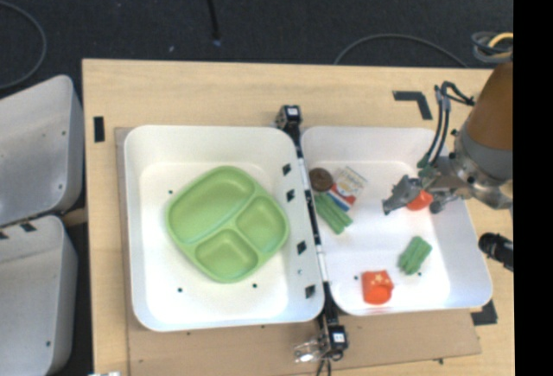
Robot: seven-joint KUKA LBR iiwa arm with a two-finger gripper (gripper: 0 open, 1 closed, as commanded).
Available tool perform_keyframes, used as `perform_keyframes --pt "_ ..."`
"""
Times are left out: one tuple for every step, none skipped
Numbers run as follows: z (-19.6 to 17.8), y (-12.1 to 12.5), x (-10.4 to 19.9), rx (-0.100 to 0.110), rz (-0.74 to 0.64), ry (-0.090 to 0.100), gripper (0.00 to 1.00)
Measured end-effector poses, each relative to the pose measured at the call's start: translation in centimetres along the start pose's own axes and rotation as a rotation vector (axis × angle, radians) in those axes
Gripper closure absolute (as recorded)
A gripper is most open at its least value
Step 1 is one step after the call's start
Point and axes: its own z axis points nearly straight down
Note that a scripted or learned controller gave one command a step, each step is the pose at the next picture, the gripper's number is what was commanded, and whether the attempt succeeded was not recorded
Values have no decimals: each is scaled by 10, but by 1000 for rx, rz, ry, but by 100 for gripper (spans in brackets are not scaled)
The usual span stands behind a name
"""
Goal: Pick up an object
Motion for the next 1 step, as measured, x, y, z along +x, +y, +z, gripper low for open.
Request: perform_keyframes --pt "-7 3 0 -13 -3 -3 0"
